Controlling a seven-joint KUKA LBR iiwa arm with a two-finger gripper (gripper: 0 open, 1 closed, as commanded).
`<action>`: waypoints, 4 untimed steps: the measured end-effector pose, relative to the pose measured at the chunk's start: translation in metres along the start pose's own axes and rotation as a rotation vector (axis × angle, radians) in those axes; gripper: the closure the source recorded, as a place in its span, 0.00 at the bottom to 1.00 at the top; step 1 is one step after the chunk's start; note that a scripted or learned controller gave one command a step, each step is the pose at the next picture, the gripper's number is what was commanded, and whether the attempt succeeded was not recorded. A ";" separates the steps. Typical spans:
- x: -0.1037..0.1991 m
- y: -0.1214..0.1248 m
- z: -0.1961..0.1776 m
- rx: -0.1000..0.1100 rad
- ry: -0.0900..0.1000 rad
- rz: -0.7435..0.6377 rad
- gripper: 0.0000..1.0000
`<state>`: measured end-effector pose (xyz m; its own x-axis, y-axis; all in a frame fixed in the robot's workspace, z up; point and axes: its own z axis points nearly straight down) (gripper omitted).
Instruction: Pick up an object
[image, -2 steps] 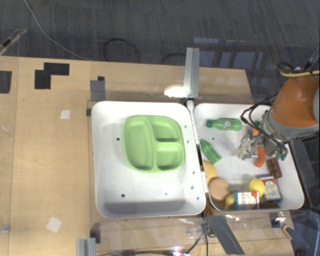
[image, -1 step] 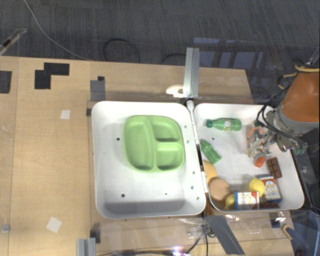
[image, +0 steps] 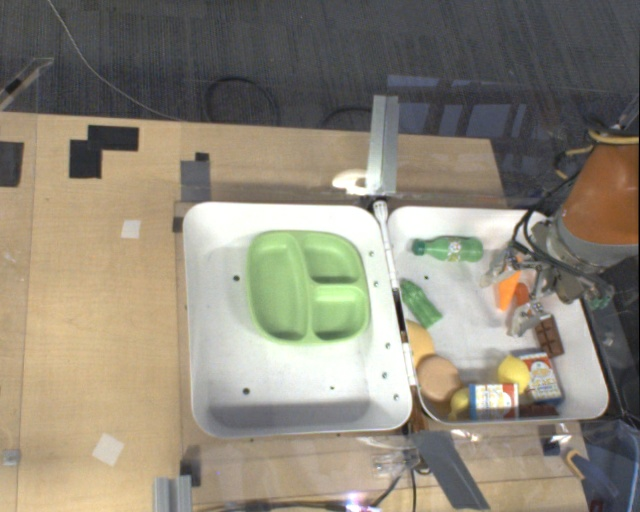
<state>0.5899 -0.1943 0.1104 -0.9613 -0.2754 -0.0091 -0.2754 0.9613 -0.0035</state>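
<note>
While gripper (image: 515, 290) grips orange object (image: 511, 291): green tray (image: 306, 286) in left bin (image: 215, 400), bottle (image: 447, 249) in right bin (image: 590, 395).

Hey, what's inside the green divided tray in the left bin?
The green divided tray sits alone in the left bin, and its three compartments hold nothing. The bin floor beneath the tray is covered, so I cannot tell what, if anything, lies under it.
</note>
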 end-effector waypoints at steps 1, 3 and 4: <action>-0.012 0.007 0.022 0.001 -0.002 -0.001 0.00; -0.054 0.067 -0.100 0.001 -0.009 0.051 1.00; -0.051 0.065 -0.095 -0.001 0.000 0.056 0.00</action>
<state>0.6202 -0.1176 0.2056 -0.9751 -0.2216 -0.0096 -0.2216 0.9751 -0.0016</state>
